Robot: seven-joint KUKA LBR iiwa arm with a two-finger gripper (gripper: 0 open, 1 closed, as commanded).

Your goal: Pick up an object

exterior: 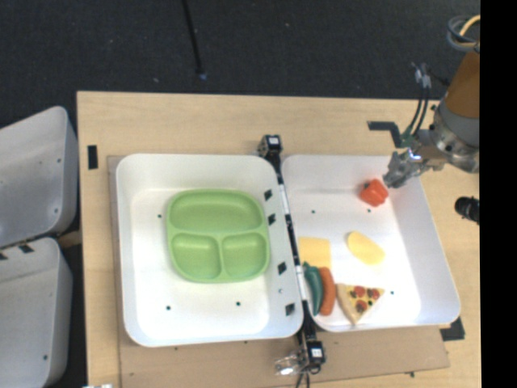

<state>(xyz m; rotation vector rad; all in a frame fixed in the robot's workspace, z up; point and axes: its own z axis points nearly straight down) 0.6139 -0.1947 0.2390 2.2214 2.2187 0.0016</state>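
Note:
My gripper [398, 170] hangs over the back right corner of the right bin [420, 241], with the arm coming in from the right. A small red toy [373, 192] lies just in front and left of it, apart from the fingertips. Further forward in the same bin are a yellow oval piece [365, 248], a yellow cheese square [314, 253], an orange carrot with a green top [322, 288] and a pizza slice [359, 300].
The left bin [137, 241] holds a green divided plate [217, 234]. A black divider with clips [283, 217] runs between the two bins. The wooden bench [202, 120] surrounds them, and white chairs [32, 184] stand at the left.

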